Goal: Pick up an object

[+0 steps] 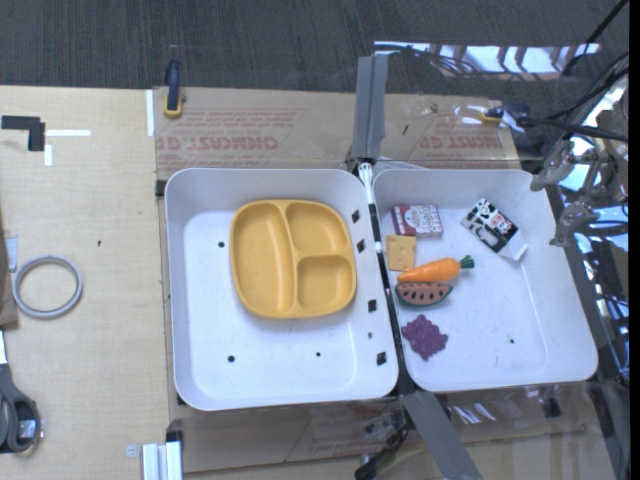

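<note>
objects for picking lie in the right bin (560, 353), grouped in its left and far part. going by size, the left bin (200, 368) and the right bin are the largest things, two shallow white trays side by side on the bench, their inner walls touching along a seam of black clips. in the left bin a yellow divided plate (293, 258) sits toward the far side, with one long compartment on its left and two smaller ones on its right, nothing in any of them. on the wooden bench to the left, well apart from the bins, lies a grey ring (45, 286).

within the right bin, the toy carrot (432, 269) lies on its side, orange with a green tip pointing right. just near of it, touching or almost touching, is a watermelon slice (424, 292), red with a green rind. a black and white carton (492, 226) lies tilted in the far right part, apart from the others. a small red and white box (416, 219) rests near the far left corner, and a tan cracker-like square (401, 252) sits just near of it, beside the carrot's blunt end. a purple bunch of grapes (425, 337) lies alone nearer the front.

the arm's gripper cannot be made out among the cables and metal at the right edge, so its state cannot be told.
</note>
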`<state>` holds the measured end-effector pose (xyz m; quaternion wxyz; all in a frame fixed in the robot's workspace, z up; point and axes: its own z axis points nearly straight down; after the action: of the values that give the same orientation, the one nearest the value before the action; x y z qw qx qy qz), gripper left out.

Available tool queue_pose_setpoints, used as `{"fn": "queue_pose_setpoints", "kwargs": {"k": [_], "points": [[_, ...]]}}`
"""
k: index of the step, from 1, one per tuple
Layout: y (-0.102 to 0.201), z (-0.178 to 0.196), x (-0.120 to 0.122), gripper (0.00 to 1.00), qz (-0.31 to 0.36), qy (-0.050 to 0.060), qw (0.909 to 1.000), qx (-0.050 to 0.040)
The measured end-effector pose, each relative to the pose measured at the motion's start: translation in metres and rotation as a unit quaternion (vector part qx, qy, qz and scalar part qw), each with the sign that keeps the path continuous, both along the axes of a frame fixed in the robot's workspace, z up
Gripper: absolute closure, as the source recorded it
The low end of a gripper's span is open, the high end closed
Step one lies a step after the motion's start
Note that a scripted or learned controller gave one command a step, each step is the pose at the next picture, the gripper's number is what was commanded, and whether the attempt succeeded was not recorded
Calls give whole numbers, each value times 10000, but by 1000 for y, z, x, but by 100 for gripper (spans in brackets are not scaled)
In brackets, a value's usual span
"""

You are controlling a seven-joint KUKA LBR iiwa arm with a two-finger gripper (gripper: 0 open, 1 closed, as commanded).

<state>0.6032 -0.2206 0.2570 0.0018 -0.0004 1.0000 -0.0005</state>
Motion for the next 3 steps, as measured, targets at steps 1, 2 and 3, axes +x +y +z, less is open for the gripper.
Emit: {"fn": "queue_pose_setpoints", "kwargs": {"k": [1,2,3], "points": [[-1,-128,-20,0,-1726,-5,9850,3],[50,-146,14,0,-2143,-130,9767,6],[115,-163,28,0,-3638,-10,9315,12]]}}
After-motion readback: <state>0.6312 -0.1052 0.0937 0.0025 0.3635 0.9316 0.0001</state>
